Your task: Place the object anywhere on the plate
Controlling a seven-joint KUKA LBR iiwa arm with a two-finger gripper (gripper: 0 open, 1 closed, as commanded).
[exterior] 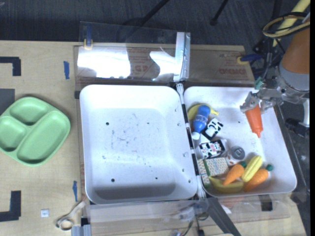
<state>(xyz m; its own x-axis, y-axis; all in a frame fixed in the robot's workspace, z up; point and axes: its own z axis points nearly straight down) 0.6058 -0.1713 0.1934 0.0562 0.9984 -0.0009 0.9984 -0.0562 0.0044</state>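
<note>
Camera view
Arm: reaches in from the right, orange band at the upper right edge.
Gripper [257,107]: above the right bin's [288,181] upper right part, closed on the top of an orange carrot [255,121] that hangs point-down.
Plate [32,130]: green, divided, on the bench [39,63] well left of the left bin [133,132].
Right bin clutter: blue bottle [200,118] near its left wall; carrots [234,173] and a yellow piece [252,166] at its lower end.

Glossy green plastic plate [32,130], wooden bench [44,63]
</note>
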